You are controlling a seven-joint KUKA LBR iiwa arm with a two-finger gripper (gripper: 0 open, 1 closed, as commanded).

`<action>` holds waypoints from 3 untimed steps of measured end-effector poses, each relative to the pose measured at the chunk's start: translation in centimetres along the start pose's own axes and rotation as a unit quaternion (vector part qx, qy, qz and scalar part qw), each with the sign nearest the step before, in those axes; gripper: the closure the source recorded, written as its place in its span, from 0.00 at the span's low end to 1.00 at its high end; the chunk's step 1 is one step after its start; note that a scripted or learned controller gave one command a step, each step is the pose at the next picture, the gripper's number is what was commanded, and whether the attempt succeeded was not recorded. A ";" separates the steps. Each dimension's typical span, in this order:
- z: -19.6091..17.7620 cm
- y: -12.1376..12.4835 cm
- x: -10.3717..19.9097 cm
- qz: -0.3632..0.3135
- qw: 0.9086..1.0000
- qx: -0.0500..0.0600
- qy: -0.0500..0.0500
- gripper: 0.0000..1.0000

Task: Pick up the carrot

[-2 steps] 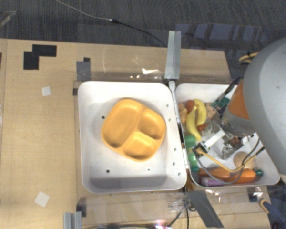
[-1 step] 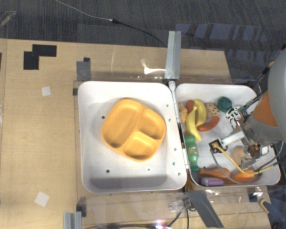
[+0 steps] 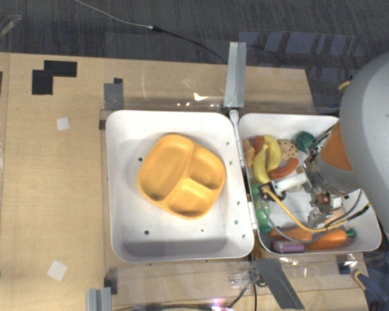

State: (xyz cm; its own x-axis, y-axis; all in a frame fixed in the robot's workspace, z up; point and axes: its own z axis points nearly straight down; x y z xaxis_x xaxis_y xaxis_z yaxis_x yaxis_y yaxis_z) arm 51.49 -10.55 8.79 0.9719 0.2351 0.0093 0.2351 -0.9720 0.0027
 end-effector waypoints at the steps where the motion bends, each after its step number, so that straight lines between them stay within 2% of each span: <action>1: 0.0 -0.4 3.2 0.013 1.000 0.002 -0.004 0.00; 2: -1.2 -0.5 3.4 0.008 1.000 0.002 -0.001 1.00; 3: -6.5 -1.2 2.5 -0.002 1.000 0.002 -0.002 1.00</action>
